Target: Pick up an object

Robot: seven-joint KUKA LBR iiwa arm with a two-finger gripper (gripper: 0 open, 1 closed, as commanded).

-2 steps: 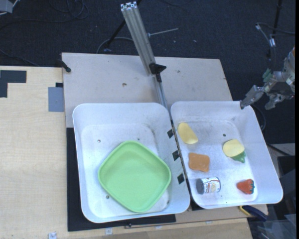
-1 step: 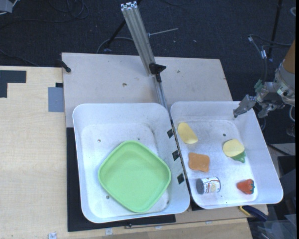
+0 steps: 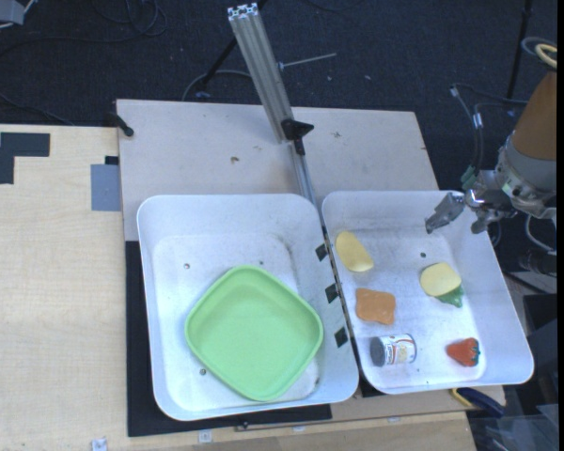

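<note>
Item one: we are looking down on a pale bench top [image 3: 357, 148] standing over dark flooring strewn with cables, with a light wood panel [image 3: 47, 280] lying to the left and a slanted aluminium rail [image 3: 263, 64] rising from between the bins.

Item two: the left bin [image 3: 160, 242] is holding a green square plate [image 3: 254, 332].

Item three: the right bin [image 3: 503, 299] is carrying five pieces: a yellow wedge [image 3: 353, 252] near its left wall, an orange block [image 3: 375, 305] just below that, a small tin [image 3: 393, 349] lying on its side near the front, a yellow piece with a green base [image 3: 441, 281] towards the right, and a red piece [image 3: 463, 351] at the front right.

Item four: the gripper [image 3: 461, 209] is hanging over the back right corner of the right bin, well apart from every piece, its two fingers spread apart and gripping nothing.

Item five: the arm is being cut off by the right edge; the small pieces are too blurred for us to name more closely
</note>
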